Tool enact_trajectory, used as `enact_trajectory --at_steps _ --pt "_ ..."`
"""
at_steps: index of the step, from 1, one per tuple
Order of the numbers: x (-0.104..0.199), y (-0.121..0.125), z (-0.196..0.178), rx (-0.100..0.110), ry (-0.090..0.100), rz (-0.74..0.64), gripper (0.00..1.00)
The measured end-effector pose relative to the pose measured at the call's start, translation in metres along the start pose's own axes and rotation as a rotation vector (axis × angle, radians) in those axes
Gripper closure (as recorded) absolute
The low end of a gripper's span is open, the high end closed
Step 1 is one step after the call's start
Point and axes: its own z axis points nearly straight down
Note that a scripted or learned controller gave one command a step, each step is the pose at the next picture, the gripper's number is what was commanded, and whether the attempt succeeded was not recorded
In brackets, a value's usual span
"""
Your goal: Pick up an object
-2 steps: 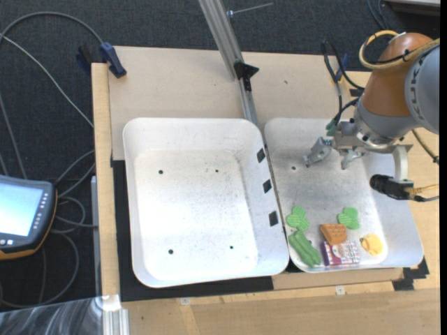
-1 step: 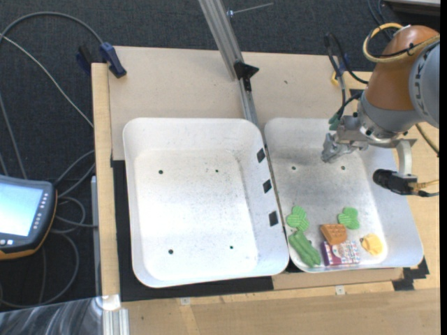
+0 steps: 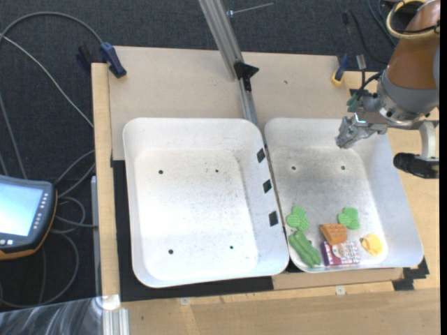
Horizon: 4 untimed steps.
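**Objects clustered at right bin's near edge**

Green pieces [image 3: 300,220], orange block [image 3: 333,233], yellow item [image 3: 372,244] and a printed packet [image 3: 341,254] crowd the right bin [image 3: 391,187] front rim. Gripper [image 3: 347,139] hangs over the far corner, well apart; finger state indiscernible.

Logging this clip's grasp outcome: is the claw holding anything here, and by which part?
Nothing is held. The claw hangs over the right bin's far end, well apart from the objects clustered at its near end.
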Motion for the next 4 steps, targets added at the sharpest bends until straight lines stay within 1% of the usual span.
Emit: enact_trajectory --at_steps 1,2,3,4 --pt "-0.007 -0.005 -0.051 0.000 0.000 0.000 1.00" --pt "-0.007 -0.003 -0.074 0.002 0.001 -0.002 1.00" --pt "0.046 -0.021 -0.076 0.010 0.005 -0.006 1.00" --pt "0.086 -0.038 -0.060 0.012 0.005 -0.005 1.00"
